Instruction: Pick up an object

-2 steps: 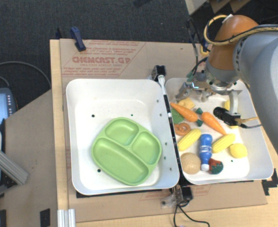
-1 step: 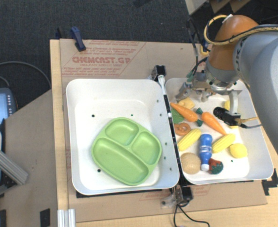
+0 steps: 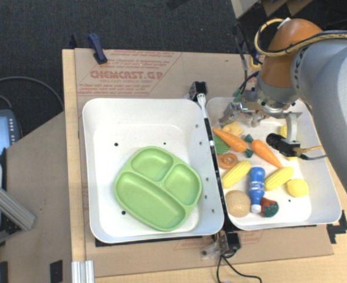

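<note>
My gripper [image 3: 248, 112] hangs over the back of the right bin [image 3: 326, 200], reaching in from the right. Just below it lies a pale yellow piece [image 3: 234, 128]. Toy foods fill that bin: two orange carrots [image 3: 230, 140] [image 3: 265, 152], two yellow corn cobs [image 3: 235, 171] [image 3: 278, 177], an orange ring [image 3: 226, 160], a blue bottle [image 3: 256, 184], a lemon [image 3: 297, 187], a beige round piece [image 3: 238, 203] and a strawberry [image 3: 270, 207]. Nothing shows held in the gripper.
The left bin [image 3: 92, 158] holds a green divided plate [image 3: 157, 187]. A blue clamp [image 3: 97, 48] sits on the cardboard at the back left. A black clip [image 3: 198, 90] stands where the two bins meet at the back.
</note>
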Controlling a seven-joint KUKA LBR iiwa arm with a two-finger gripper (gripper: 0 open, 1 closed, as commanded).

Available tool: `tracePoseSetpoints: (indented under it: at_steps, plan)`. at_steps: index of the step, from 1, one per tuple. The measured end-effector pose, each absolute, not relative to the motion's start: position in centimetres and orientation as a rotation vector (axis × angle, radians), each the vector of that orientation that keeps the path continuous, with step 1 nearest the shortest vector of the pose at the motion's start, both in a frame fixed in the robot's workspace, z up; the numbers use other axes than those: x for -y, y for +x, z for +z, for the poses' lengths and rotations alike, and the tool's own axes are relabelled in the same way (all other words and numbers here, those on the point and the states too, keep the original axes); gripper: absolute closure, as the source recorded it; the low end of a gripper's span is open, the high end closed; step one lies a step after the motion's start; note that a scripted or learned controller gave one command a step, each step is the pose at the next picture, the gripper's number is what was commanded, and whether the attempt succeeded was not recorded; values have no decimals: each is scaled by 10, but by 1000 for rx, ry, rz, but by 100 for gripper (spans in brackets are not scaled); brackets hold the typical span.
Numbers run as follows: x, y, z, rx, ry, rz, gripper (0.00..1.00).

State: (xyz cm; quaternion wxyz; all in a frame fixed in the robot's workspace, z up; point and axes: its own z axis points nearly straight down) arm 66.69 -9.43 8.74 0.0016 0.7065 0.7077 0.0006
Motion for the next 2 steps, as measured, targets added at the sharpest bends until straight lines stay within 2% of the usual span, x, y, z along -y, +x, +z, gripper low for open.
tracePoseSetpoints:
  at_steps: [2]
  plan:
    - [94,667,87,-2221,2217,2,0]
